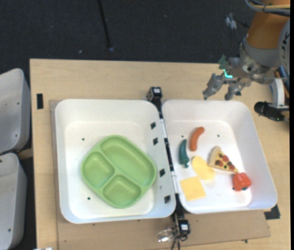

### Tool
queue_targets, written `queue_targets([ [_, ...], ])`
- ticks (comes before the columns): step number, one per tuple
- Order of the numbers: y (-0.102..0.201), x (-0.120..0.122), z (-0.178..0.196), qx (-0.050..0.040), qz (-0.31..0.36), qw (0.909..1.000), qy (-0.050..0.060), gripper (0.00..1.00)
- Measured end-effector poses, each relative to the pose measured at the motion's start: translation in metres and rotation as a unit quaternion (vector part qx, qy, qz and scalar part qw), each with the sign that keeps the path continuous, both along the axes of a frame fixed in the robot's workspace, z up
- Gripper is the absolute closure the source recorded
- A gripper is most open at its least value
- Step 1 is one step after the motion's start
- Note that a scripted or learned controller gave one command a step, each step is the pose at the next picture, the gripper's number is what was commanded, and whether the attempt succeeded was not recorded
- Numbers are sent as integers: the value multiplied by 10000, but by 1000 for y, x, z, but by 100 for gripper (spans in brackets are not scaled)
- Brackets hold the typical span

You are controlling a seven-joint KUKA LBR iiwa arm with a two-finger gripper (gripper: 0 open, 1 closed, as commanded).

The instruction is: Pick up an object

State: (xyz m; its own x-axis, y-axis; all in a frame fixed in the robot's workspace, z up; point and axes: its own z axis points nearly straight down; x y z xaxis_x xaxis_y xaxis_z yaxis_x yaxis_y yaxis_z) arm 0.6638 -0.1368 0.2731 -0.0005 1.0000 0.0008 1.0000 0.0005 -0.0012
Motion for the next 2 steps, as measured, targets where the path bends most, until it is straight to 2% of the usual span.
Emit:
queue_targets([
  [1,0,1,2,-2,2,10000,-17,0],
  [2,-9,-5,-56,-14,-6,10000,15,0],
])
